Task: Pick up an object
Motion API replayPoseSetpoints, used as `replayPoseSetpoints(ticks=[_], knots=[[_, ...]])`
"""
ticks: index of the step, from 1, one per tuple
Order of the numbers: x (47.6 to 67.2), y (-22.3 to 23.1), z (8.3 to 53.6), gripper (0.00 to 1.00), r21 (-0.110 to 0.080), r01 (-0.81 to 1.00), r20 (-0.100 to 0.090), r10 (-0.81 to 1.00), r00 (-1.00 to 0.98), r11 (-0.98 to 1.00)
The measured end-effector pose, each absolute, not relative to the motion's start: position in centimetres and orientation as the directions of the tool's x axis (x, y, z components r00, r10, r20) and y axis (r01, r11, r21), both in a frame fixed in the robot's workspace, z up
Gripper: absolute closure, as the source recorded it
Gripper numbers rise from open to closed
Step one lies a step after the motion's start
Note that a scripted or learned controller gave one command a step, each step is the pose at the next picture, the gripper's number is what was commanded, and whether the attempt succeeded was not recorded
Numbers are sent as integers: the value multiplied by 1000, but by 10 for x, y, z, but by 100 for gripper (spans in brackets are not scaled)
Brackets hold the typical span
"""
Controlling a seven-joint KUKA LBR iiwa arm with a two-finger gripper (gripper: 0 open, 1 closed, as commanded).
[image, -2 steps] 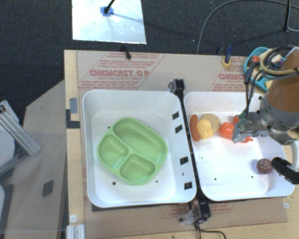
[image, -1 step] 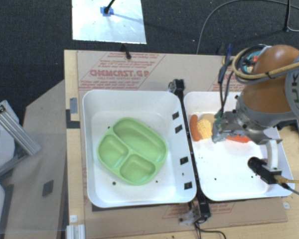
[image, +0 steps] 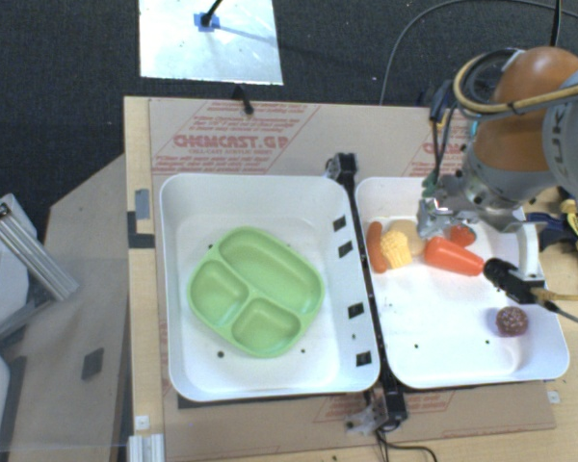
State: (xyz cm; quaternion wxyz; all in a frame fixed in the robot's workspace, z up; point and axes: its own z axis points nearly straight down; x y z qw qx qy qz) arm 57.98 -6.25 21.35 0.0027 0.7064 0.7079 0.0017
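The right bin point(image: 443, 354) holds several toy foods. A yellow corn piece point(image: 396, 249) lies beside an orange-red sausage point(image: 374, 246) near the bin's left wall. To their right lies an orange carrot point(image: 454, 257), with a small red piece point(image: 460, 234) just behind it. A dark maroon round berry point(image: 511, 320) sits alone at the front right. My gripper point(image: 433, 223) hangs low over the back of this bin, just above and between the corn and the carrot. Nothing shows held in it.
The left bin point(image: 183, 210) carries a green divided plate point(image: 256, 291). A black divider with clips point(image: 358, 277) runs between the two bins. The arm's grey and orange wrist point(image: 520, 114) looms over the right bin's back right corner.
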Motion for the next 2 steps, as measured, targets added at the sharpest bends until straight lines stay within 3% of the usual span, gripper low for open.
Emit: replayPoseSetpoints(ticks=[1, 2], knots=[[618, -17, 184, 100, 4, 1000, 0, 1000, -8, 8], [639, 37, 204, 100, 5, 1000, 2, 1000, -10, 10]])
